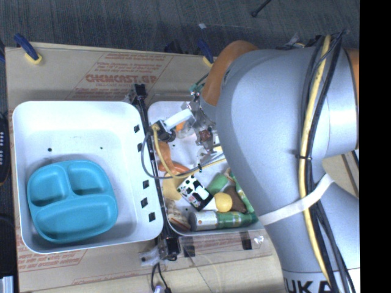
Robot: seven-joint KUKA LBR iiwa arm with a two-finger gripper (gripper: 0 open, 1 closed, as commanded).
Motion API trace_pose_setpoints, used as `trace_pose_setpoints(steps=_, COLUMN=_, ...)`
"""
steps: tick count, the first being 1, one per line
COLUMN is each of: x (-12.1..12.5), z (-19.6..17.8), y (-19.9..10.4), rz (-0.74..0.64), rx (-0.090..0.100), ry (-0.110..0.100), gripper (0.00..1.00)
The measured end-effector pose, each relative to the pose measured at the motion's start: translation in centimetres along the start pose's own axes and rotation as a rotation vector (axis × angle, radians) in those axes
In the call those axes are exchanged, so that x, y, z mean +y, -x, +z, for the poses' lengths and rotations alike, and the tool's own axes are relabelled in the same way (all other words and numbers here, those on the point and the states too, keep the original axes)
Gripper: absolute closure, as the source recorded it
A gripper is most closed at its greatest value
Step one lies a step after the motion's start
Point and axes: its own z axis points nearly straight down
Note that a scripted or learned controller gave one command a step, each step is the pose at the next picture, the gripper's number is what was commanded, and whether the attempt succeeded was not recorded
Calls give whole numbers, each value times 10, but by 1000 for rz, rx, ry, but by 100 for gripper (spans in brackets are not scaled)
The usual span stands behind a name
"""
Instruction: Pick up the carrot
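Cardboard-lined bench (116, 72) underneath, red print across it, with dark carpet beyond. Closest to the lens, filling the right side: grey arm (275, 139), cables running down it, orange band (223, 69) peeking out behind the top. Just past that, at the near end of the right bin (156, 112), a crowd of small things: a pale can (204, 220) on its side along the front wall, a yellow ball (223, 202), a black-and-white block (195, 191), a green piece (219, 182). Level with these on the left, the left bin (79, 112), with a blue divided tray (70, 200) in its near half. Further in, mid-way along the right bin and close against its left wall: carrot (171, 165), an orange shape partly hidden by loose cable, apparently lying on a slant from the bin's left wall down toward the block. Further again, above it: gripper (203, 136), low over the far half of the same bin, next to a white tube (177, 119). Cannot tell from this angle whether open or closed; too much metal and wiring in the way. Nothing orange seen within it. Key relation for the pick: carrot down and to the left of the gripper in this view, toward the near-left of the bin, near but apart. Likely need: a short shift that way, wrist turned across the carrot's slant, with care for the wall, the cable and the block close by.
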Motion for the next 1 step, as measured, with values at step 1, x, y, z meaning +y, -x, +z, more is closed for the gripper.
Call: trace_pose_setpoints(steps=1, x=-2, z=-10, y=0, rz=-10, rx=-6, ry=-7, gripper=100)
